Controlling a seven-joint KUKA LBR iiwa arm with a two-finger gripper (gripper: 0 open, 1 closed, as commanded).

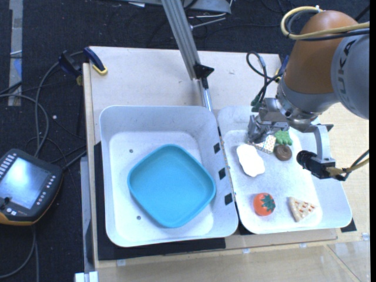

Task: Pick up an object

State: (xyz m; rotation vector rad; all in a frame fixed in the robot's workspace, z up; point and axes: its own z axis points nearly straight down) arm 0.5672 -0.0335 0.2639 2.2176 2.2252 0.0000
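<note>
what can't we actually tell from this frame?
- Gripper fingers: too small and dark in the camera view to read, and any grasp with them.
- Green toy and dice-like block: partly covered by the wrist.
- Right bin far corner: hidden by the arm.

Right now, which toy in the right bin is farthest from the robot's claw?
The pizza slice, a pale wedge with red dots in the bin's near right corner. The tomato, white piece and brown round toy lie closer to the gripper.

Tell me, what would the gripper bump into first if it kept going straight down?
Probably the little dotted white block right under the gripper, or the white bin floor beside it. Depth is hard to judge from above.
</note>
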